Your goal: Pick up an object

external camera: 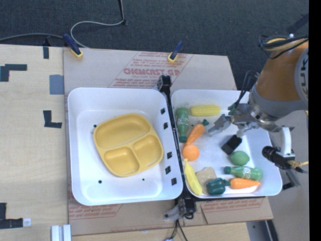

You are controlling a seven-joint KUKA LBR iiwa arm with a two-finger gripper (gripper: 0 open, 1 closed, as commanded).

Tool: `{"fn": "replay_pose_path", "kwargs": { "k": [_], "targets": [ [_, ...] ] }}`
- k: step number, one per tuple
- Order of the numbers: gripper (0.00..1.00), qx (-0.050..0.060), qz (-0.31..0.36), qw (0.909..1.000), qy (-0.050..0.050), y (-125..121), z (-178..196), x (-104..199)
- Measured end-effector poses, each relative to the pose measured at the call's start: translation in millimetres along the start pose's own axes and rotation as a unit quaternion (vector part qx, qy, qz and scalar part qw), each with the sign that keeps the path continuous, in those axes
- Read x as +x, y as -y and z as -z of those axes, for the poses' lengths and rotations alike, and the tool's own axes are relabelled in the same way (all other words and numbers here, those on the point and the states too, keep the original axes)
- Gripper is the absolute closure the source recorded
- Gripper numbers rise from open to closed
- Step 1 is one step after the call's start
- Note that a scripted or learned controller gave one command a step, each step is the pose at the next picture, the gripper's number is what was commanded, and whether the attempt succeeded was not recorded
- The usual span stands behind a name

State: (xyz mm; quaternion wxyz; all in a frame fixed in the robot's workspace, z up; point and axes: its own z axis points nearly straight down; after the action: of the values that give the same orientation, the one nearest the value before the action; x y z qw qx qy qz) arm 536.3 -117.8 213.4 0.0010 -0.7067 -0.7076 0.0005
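Camera view: claw (231,123) fingers apart over right bin (273,185), nothing held. Best to drop straight onto black block (231,144), close squarely, avoid lime (240,158).

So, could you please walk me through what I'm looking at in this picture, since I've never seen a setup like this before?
This is one photo from a camera fixed above a workbench, looking down at a slant. The grey and orange machine on the right is a robot arm; at its end is a two-finger gripper, which it uses to pick things up. On the bench sit two shallow white bins. The left bin holds a yellow divided plate. The right bin holds toy food: a corn cob, two carrots, an orange ball, a banana, a lime, green bottles and a small black block. The gripper hangs over the right bin, above the black block, and I see nothing held between its fingers.
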Motion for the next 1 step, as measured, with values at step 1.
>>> {"fn": "replay_pose_path", "kwargs": {
  "k": [1],
  "targets": [
    [0.0,0.002,0.0,1.0,0.0,-42.1,-116.1,6.2]
  ]
}}
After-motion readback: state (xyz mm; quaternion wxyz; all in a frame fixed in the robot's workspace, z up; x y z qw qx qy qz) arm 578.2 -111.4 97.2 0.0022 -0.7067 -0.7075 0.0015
